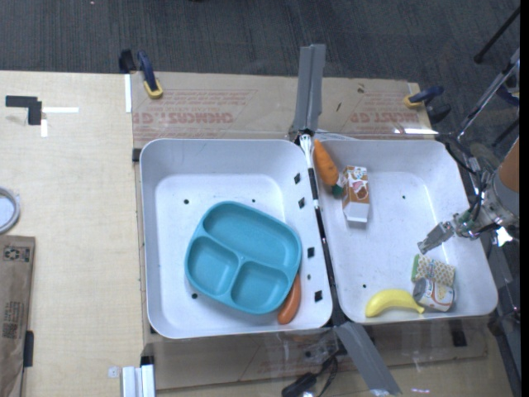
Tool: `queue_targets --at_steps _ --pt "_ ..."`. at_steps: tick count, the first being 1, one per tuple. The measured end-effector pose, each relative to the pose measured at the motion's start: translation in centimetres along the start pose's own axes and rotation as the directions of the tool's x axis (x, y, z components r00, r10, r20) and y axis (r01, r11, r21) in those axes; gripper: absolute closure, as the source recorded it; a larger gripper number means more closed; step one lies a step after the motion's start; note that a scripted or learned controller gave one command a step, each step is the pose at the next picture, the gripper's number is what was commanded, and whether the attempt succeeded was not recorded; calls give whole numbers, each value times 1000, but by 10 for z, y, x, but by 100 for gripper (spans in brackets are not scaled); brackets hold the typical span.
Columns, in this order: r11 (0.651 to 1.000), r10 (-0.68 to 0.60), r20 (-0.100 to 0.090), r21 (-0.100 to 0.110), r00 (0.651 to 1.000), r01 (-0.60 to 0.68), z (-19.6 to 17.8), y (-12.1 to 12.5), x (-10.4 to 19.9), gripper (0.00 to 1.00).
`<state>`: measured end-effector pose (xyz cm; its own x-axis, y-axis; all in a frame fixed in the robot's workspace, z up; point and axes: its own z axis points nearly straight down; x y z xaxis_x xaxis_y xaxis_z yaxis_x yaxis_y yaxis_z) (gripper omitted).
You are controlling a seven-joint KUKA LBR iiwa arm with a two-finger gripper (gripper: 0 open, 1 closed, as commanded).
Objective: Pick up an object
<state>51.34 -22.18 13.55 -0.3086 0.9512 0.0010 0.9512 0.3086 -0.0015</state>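
Nearest the lens, a yellow banana (393, 303) lies in the right bin (388, 180), touching a crumpled snack pouch (435, 283) on its right. Just above that pouch hangs the gripper (440, 236); whether it is spread or closed I cannot tell. It grips nothing visible. That pouch looks light, soft and probably slippery, so pinching across its middle seems the best bet.
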Motion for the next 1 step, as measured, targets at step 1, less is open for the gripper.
queue_targets --at_steps 1 --pt "995 95 0 -1 995 -95 -14 -17 13 0"
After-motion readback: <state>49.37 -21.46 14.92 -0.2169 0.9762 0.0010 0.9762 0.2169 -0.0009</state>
